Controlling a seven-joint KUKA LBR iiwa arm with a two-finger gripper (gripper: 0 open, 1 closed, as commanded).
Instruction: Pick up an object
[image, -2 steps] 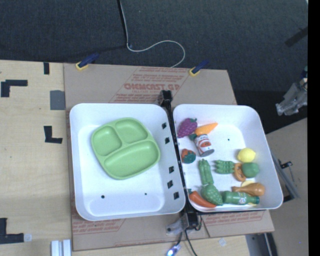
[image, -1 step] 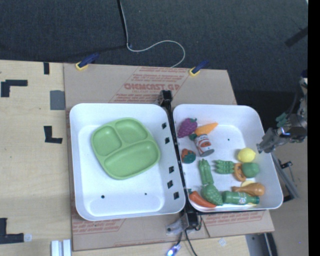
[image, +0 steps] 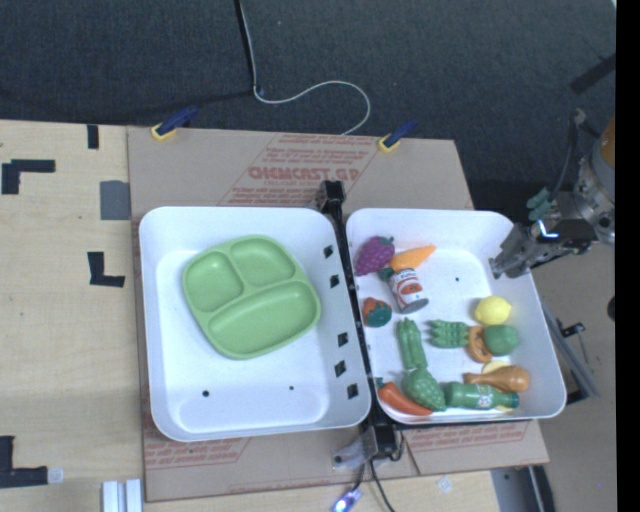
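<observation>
Camera view — pincer (image: 505, 262) over right bin (image: 452, 226) rim, apparently no object held.

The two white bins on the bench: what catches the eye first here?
First the green divided plate, alone in the left bin. Next, the bright toy food in the right bin: purple grapes, a small can, a yellow lemon. The gripper hovers at that bin's right rim.
</observation>
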